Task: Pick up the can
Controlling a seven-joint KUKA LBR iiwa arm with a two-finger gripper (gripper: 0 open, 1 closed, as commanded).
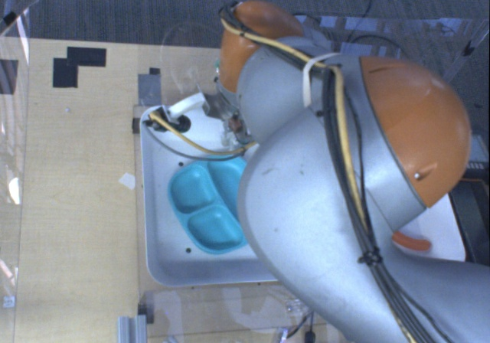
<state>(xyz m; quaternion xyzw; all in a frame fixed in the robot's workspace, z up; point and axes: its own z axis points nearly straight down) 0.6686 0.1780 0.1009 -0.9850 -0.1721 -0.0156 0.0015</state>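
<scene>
Grey arm links [321,204] are seen filling the frame from 3 o'clock to 6 o'clock, with orange caps at 12 o'clock and 3 o'clock. Near centre, toward 10 o'clock, the gripper [230,123] is lowered into the far end of the white bin [157,211]; whether it is open or closed cannot be told. A blue divided tray [203,207] is seen in that bin toward 8 o'clock. The can cannot be made out. A yellow cable [184,142] is looped across the bin's rim.
</scene>
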